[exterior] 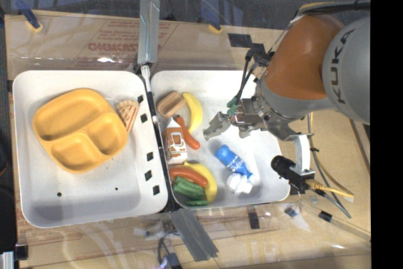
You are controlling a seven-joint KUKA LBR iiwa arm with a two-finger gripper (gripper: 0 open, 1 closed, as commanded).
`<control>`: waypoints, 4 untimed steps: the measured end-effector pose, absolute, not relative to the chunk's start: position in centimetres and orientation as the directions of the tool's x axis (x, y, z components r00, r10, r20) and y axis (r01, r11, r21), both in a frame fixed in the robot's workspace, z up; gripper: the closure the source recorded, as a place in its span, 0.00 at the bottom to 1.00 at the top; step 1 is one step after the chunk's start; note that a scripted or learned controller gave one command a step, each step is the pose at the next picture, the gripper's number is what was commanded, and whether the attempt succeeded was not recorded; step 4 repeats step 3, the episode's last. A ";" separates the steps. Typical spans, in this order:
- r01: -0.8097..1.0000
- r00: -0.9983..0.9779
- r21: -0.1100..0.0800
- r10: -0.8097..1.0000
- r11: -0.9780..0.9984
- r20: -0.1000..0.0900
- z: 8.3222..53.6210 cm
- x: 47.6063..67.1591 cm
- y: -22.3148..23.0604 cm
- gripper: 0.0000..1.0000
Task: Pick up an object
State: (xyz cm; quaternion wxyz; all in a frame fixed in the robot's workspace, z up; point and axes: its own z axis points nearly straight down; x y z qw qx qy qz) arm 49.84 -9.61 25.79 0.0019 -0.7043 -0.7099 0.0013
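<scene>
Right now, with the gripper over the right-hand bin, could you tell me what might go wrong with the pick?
1. The toys in the right bin lie crowded: the carrot, banana and small carton touch or overlap, so the gripper may nudge or catch two things at once.
2. These toys sit against the divider, which could block a finger.
3. The blue bottle is round and could roll away when pinched.

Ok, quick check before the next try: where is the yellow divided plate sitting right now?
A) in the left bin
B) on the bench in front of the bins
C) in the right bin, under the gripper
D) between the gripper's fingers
A: the yellow divided plate lies flat in the left bin, while the gripper hangs over the right bin.
</scene>
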 end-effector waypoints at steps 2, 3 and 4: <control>1.000 -0.027 0.000 1.000 0.027 0.000 10.3 47.8 -11.4 1.00; 0.995 0.099 -0.004 0.995 -0.099 0.001 9.2 47.6 -10.7 1.00; 0.995 0.099 -0.004 0.995 -0.099 0.001 9.2 47.6 -10.7 1.00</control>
